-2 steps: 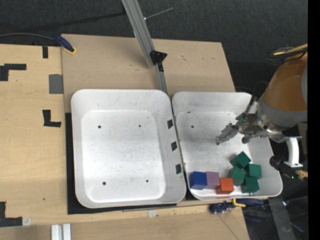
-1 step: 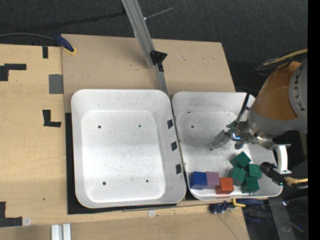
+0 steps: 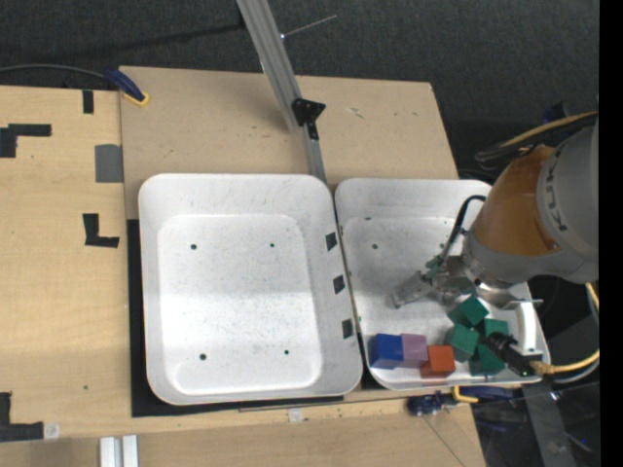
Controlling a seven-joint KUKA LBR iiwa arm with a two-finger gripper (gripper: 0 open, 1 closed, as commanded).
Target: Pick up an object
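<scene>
The pincer point(image 3: 409, 293) hangs low in the right bin point(image 3: 409, 202), whether clenched I cannot tell; no block is lifted, so the pick remains.

Blue point(image 3: 386, 349), lilac point(image 3: 414, 347), orange point(image 3: 439, 360), green blocks point(image 3: 474, 325) clustered in rt bin's near corner.

Two bins are sitting side by side mid-frame, the left bin point(image 3: 238, 290) touching the right bin point(image 3: 409, 212). Several blocks point(image 3: 428, 350) are clustering in the right bin's lower right corner, with the arm point(image 3: 531, 217) reaching over them from the frame's right.
</scene>
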